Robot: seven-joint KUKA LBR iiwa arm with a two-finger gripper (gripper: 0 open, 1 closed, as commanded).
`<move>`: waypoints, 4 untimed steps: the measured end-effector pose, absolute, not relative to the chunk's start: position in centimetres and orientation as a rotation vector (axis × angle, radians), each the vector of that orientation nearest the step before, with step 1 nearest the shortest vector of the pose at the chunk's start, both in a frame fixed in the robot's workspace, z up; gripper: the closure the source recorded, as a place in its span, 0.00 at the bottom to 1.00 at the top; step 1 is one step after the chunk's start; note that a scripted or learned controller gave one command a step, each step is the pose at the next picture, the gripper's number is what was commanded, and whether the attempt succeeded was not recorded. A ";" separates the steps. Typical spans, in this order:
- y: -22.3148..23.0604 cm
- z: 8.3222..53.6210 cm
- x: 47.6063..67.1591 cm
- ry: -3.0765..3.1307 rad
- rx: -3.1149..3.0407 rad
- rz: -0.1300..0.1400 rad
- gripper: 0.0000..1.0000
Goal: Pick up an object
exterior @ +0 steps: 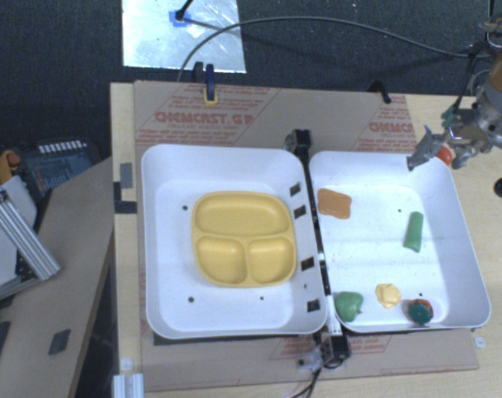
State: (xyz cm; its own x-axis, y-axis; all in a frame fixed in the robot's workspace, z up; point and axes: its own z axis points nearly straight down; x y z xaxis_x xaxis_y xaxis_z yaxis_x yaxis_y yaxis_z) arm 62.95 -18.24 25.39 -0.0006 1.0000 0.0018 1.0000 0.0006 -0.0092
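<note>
The right bin (450, 214) holds several small objects: an orange block (335, 203) at its far left, a green cylinder (413, 231) at mid right, and a green lump (348, 305), a yellow lump (388, 294) and a red-and-green ball (420, 310) along the near edge. My gripper (437, 154) hangs over the bin's far right corner, well above the floor and up-right of the green cylinder. It is open with nothing between its fingers.
The left bin (164, 222) holds a yellow three-compartment tray (241, 237). A black divider with clips (311, 230) runs between the bins. A cable (334, 25) crosses the dark floor behind the bench. Grey equipment (19, 222) stands at the left.
</note>
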 end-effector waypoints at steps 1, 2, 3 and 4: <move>-18.2 26.1 63.2 -2.226 -2.219 -0.001 0.00; -18.7 20.1 62.8 -2.222 -2.219 0.002 0.00; -18.8 15.9 62.8 -2.223 -2.220 0.001 0.00; -18.2 9.7 62.9 -2.225 -2.215 0.002 0.00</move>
